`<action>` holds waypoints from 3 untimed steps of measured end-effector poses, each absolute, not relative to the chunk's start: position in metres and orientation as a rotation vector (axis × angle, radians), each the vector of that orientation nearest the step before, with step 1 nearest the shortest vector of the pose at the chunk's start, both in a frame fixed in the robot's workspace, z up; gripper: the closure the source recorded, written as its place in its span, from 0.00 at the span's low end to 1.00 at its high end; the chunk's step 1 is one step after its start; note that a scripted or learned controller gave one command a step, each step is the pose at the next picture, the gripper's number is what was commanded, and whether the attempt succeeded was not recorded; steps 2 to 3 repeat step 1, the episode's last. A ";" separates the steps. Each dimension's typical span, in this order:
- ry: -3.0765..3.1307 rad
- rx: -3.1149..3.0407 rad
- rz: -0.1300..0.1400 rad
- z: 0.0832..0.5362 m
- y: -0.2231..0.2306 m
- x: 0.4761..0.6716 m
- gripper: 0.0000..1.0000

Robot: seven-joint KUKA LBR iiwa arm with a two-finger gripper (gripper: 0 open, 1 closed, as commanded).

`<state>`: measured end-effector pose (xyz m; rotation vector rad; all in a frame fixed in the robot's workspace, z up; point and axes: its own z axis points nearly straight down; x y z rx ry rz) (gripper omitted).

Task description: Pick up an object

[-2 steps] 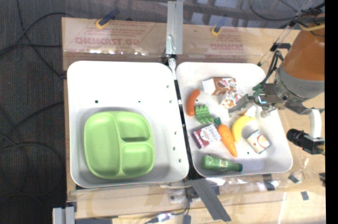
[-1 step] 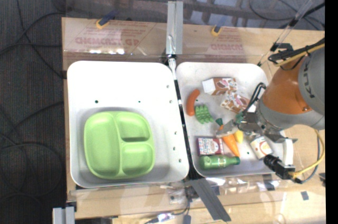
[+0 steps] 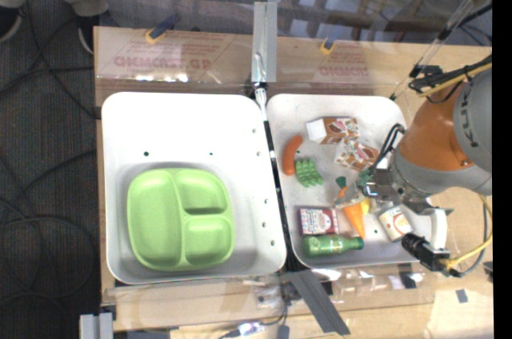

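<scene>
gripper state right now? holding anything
Gripper: low over the right bin, above the orange carrot-shaped toy; whether it is open, shut or holding anything cannot be told from this view.

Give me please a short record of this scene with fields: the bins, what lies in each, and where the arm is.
left bin: holds a green divided plate
right bin: holds the small items
items in right bin: orange sausage-shaped toy, green ridged toy, printed packet, dark red box, green bottle lying on its side, orange carrot-like piece
arm: reaches in from the right, over the right bin's right side
gripper: low among the items, near the carrot-like piece
grasp: cannot tell
</scene>
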<state>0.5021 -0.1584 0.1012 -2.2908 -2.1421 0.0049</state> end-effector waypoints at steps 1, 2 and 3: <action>-2.269 -2.170 0.004 0.192 -0.058 0.528 1.00; -2.269 -2.170 0.004 0.192 -0.058 0.528 1.00; -2.269 -2.170 0.004 0.192 -0.058 0.528 1.00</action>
